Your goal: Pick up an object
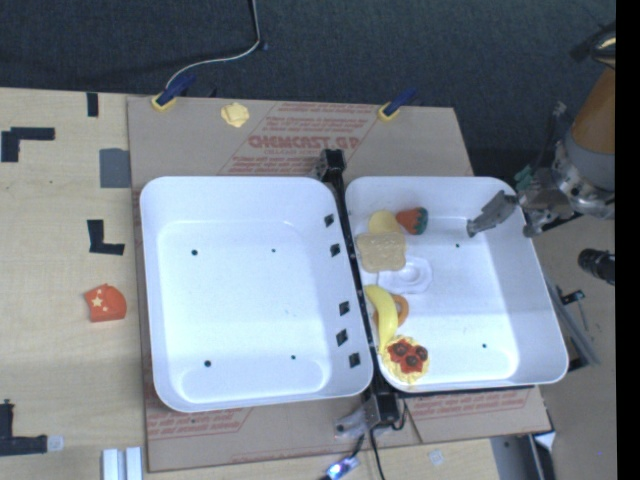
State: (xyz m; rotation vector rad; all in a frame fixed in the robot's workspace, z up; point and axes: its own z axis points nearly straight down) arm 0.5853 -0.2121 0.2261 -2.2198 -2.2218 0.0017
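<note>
The right bin (500,298) holds several small items along its left side. A red strawberry (412,220) lies at the back beside a yellow piece (385,223), with a tan bread slice (381,252) just in front of them. Nearer the front lie a banana (381,313) and a yellow slice with red spots (405,358). My gripper (510,218) hangs over the back right part of this bin, well right of the strawberry. It is open, and nothing sits between its fingers (487,215).
The left bin (240,288) stands beside the right one, joined along a black hinge strip. A red toy (106,303) lies on the bench to the far left. A yellow lump (235,115) rests on the cardboard behind the bins.
</note>
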